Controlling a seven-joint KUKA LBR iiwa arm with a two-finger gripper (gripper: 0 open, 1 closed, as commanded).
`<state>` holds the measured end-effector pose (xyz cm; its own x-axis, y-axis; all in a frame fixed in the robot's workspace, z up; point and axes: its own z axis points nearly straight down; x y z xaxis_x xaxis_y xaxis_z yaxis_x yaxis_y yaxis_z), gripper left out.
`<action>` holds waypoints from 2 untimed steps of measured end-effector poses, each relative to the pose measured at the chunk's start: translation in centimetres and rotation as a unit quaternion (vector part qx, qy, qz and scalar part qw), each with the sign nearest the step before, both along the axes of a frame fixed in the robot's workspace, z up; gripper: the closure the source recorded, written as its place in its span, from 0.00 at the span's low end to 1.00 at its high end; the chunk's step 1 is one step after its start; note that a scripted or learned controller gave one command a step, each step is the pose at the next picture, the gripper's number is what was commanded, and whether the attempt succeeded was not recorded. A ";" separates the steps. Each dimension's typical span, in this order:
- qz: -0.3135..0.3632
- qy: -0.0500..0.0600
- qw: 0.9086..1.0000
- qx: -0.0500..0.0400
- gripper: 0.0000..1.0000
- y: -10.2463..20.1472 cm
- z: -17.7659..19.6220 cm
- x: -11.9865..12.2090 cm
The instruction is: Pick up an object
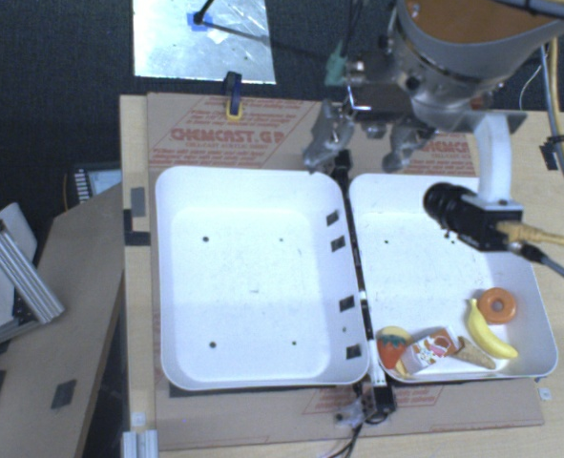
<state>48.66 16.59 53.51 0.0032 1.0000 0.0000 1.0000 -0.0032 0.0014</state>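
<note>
Several small objects lie along the front of the right bin point(425, 275). They are a yellow banana point(489, 333), an orange ring point(497, 304), a red-orange round fruit point(392, 346), a red and white packet point(428, 351) and a tan cone-shaped piece point(476, 356). My gripper point(363, 154) hangs high over the back rim where the two bins meet, far from these objects. It is open, its two grey fingers point(323, 149) spread wide with nothing between them.
The left bin point(248, 275) sits beside the right one on a cardboard sheet point(224, 134). A black cylinder on a white bracket point(465, 214) juts over the right bin's back half. A shiny metal plate point(203, 27) lies behind the bench.
</note>
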 end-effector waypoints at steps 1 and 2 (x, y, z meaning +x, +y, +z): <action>0.002 0.007 1.000 -0.002 0.00 2.9 -31.1 -0.2; 0.001 -0.002 1.000 0.001 0.00 5.3 -38.7 10.5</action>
<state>59.20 21.91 14.77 0.0007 1.0000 0.0013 1.0000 -0.0007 0.0046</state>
